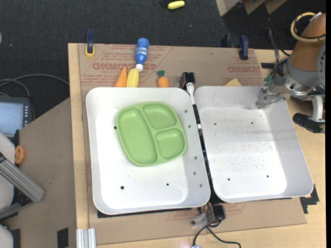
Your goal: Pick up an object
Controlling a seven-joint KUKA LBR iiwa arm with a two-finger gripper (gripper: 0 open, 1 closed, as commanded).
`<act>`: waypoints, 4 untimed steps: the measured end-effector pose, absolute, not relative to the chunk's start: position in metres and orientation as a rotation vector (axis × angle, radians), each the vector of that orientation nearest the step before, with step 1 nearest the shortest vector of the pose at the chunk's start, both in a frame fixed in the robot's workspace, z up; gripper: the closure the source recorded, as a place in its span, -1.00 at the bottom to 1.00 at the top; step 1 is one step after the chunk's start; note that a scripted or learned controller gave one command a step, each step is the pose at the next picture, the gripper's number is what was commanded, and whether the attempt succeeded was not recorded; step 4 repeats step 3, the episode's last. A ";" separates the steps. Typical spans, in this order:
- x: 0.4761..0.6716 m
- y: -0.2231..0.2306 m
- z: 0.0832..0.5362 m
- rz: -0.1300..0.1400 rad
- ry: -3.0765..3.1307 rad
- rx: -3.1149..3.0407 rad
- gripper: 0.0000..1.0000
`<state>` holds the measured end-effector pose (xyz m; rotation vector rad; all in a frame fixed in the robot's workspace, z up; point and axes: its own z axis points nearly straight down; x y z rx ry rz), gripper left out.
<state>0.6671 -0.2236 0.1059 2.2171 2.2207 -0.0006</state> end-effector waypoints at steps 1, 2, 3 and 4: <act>0.667 -0.223 0.100 -0.003 2.223 2.219 1.00; 0.667 -0.224 0.109 0.001 2.220 2.218 1.00; 0.666 -0.224 0.100 -0.004 2.223 2.220 1.00; 0.666 -0.224 0.100 -0.004 2.223 2.220 1.00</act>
